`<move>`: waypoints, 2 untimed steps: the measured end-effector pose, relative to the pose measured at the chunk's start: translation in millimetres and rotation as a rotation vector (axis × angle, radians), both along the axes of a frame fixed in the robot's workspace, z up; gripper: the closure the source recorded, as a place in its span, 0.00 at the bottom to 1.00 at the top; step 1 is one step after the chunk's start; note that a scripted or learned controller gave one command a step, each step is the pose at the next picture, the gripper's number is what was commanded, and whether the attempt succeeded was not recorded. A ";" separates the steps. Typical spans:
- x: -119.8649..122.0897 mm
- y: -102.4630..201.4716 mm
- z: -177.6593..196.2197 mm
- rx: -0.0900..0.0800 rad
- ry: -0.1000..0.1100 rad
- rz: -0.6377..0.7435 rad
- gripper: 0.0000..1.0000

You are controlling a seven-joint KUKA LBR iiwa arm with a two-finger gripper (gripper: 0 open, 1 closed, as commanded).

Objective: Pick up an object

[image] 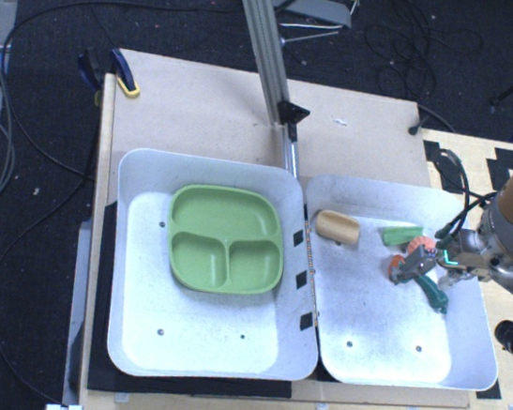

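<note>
The KUKA arm's gripper (pixel 411 267) hung low in the right bin (pixel 460 370), near the bin's far right corner, set among a small cluster of objects; whether its claw stood wide, narrow or closed on anything could not be told, since the dark mechanism blurred into the clutter beneath it. A flat green block (pixel 398 234) lay just beyond the gripper, toward the bin's far wall; a small orange-red piece (pixel 421 246) sat touching or just beside the gripper's top edge; a teal piece (pixel 435 293) slanted away on the near side of the gripper, toward the bin's right wall. A tan wooden cylinder (pixel 337 228) lay on its side well clear of the gripper, by the bin's left wall. The left bin (pixel 127 314) held a green divided plate (pixel 227 241).

The risk, judged from this crowding, was a closing claw catching an edge and not a body; the green block looked thin and flat, likely to slip or be pushed along the floor; fingers landing between two neighbours could nudge both apart and lift neither; the teal piece, lying close to the wall, might be pinned against it. The cylinder, if chosen, seemed apt to roll.
</note>
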State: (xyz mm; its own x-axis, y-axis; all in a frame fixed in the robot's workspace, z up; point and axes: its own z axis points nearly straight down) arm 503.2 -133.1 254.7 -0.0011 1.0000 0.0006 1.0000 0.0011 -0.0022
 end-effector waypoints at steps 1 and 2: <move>0.3 0.0 0.5 0.000 -0.001 0.000 0.00; 2.3 4.4 -43.7 0.000 0.002 -0.001 0.00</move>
